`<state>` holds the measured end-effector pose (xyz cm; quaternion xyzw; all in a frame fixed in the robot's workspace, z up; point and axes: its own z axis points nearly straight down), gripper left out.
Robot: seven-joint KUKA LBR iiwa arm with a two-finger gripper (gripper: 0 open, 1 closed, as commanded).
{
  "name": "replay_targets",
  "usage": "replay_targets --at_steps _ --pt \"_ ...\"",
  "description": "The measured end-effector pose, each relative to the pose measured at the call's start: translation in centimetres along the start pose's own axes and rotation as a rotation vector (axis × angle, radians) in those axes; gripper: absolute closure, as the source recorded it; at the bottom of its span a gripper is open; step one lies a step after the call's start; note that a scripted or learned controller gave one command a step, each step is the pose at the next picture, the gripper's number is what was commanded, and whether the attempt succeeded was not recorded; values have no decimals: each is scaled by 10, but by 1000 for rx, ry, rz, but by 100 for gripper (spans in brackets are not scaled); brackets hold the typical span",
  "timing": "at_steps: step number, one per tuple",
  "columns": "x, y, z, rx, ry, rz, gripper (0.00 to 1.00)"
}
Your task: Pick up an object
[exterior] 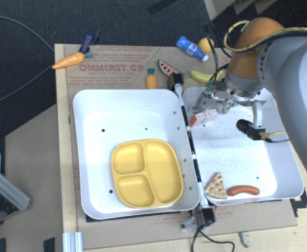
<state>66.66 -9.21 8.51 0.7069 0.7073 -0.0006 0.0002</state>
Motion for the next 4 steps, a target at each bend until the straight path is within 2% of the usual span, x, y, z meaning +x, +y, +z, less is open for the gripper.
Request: replay_targets --at_steps 1,4 --pt "-6 0 0 -1 -1 1 0" --pt "-1 0 0 0 0 0 0"
